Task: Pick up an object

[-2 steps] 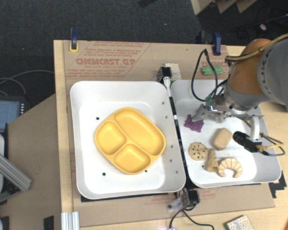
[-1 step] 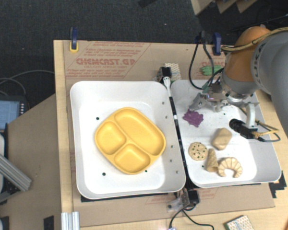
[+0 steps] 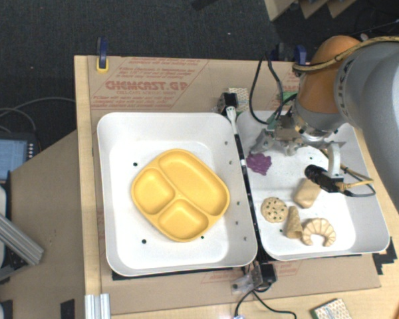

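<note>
The right bin (image 3: 378, 226) holds several toy foods. A small purple piece (image 3: 258, 163) lies by its left wall. A round chocolate-chip cookie (image 3: 274, 209) sits nearer the front, with a tan wedge (image 3: 292, 222) and a croissant (image 3: 319, 232) to its right. A pale bread-like chunk (image 3: 307, 193) rests above the croissant. My gripper (image 3: 280, 142) hangs low over the back of this bin, just above and to the right of the purple piece. I see nothing between its metal parts.
A yellow three-compartment plate (image 3: 179, 193) lies in the middle of the left bin (image 3: 110, 178). The grey arm with its orange band (image 3: 326, 78) covers the right bin's back right corner. A cardboard sheet (image 3: 153, 78) lies under both bins.
</note>
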